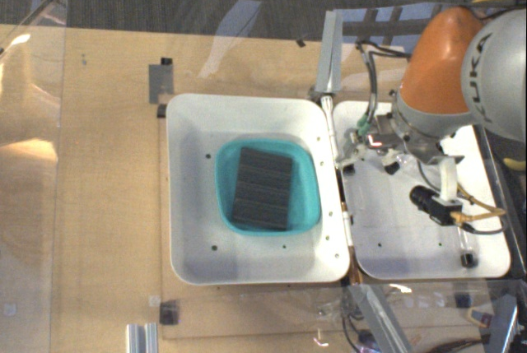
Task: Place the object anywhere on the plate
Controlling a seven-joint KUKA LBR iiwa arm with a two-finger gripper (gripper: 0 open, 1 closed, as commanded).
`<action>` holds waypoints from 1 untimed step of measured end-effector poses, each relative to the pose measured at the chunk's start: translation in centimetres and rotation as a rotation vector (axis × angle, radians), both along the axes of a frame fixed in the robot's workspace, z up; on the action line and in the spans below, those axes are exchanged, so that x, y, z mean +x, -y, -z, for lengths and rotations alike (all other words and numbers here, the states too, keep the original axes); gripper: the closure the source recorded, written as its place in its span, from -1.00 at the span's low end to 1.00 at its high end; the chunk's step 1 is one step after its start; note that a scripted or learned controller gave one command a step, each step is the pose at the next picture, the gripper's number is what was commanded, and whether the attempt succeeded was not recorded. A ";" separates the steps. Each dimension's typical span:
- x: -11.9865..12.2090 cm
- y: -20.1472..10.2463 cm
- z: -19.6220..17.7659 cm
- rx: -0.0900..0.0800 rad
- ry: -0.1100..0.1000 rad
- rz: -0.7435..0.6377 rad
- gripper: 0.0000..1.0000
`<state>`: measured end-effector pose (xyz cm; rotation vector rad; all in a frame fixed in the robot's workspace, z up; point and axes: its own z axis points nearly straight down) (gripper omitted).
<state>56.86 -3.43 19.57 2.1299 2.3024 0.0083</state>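
A teal plate (306, 193) lies in the middle of the left white bin (188, 203). A dark grey ribbed block (263, 188) rests flat on the plate, roughly centred. My gripper (368, 143) hangs over the upper left part of the right bin (395, 257), just right of the wall between the bins. The orange band and grey wrist above hide most of it. Nothing shows beneath or beside it that it could be holding.
The arm (461, 67) covers the top of the right bin. A black fitting (430, 202) with yellow and grey cables sits over the right bin's middle right. A metal post (329, 47) stands behind the bins' shared wall. Wooden bench surrounds the bins.
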 end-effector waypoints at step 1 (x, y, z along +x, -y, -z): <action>-1.0 -9.9 1.0 0.002 -0.003 0.044 -1.00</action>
